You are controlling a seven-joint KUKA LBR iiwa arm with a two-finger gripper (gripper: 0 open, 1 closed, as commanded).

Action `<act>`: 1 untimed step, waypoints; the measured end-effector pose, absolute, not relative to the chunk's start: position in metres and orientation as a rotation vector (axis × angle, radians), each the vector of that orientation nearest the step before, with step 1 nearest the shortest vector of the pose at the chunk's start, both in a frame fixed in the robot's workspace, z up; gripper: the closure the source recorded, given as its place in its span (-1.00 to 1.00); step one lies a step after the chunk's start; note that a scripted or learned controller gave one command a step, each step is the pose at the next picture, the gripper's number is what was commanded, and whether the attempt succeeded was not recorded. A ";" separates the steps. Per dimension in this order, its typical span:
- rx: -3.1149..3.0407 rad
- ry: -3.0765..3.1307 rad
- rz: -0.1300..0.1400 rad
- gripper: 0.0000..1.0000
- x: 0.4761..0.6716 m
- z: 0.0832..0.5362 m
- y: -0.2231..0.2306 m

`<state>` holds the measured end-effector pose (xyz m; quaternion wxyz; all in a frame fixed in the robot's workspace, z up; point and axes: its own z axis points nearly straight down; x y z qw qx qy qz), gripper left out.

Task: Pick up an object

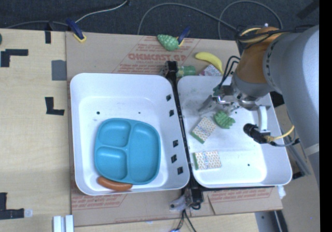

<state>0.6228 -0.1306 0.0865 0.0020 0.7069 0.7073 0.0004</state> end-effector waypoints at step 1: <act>2.216 2.218 0.001 -1.00 0.615 0.087 -0.116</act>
